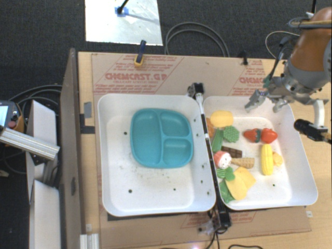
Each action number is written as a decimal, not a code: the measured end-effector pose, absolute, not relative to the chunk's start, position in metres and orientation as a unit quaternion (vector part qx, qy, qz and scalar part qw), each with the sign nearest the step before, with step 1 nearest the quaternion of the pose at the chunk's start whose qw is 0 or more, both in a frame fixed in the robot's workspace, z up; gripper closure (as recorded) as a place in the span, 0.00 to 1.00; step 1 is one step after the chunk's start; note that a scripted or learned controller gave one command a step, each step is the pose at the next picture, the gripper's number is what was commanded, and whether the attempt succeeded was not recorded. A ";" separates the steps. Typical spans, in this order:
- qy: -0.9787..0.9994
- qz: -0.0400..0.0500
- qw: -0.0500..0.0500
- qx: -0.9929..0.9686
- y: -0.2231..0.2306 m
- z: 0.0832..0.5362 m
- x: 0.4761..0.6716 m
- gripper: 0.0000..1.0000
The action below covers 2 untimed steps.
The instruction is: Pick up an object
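Observation:
The right bin (298, 183) holds several toy foods: a yellow lemon-like piece (222, 119), a green broccoli (231, 134), a red tomato piece (261, 135), a yellow corn cob (266, 159), a red-and-white piece (223, 159), a brown wafer (243, 163) and a yellow wedge (240, 183) lying on green leaves. My gripper (266, 102) hangs over the back edge of this bin, above and behind the red piece. Its two grey fingers (253, 99) are spread open with nothing between them.
A teal divided plate (161, 138) lies in the left bin (116, 191). A black clamp (197, 91) sits where the two bins meet at the back. The arm's black part (311, 128) juts over the right bin's right rim. Cables loop behind the bench.

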<state>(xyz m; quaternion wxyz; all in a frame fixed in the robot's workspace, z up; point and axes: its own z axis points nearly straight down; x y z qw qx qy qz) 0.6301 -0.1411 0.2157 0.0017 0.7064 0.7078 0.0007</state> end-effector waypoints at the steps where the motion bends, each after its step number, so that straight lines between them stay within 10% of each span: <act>1: 0.707 -0.001 -0.002 0.708 -0.164 0.080 0.579 0.00; 2: 0.709 0.001 0.004 0.706 -0.192 0.114 0.638 0.00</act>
